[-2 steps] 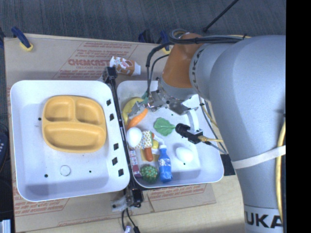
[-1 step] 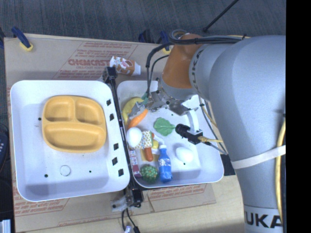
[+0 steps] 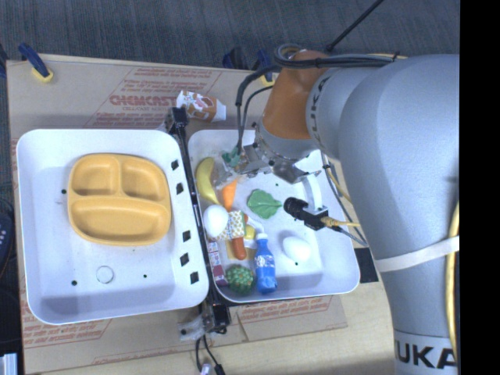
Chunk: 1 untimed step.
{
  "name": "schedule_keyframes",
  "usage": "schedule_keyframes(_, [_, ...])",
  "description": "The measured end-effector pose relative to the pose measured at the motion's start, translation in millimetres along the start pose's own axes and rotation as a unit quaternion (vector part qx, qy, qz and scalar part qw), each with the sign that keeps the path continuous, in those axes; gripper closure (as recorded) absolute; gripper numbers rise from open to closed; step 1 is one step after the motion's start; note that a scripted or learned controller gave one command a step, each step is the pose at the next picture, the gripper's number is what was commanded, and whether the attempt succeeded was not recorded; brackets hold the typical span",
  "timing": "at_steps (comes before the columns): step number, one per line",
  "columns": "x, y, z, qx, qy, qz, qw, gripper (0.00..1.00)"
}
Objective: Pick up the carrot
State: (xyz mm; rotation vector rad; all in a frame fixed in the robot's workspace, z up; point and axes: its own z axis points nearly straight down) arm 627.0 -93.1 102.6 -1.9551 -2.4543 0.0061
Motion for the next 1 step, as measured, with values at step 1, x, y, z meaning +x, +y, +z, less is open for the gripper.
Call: schedule_keyframes(1, [32.9, 6.1, -89.3, -0.001, 0.000, 0.152, 0.9884, 1.00])
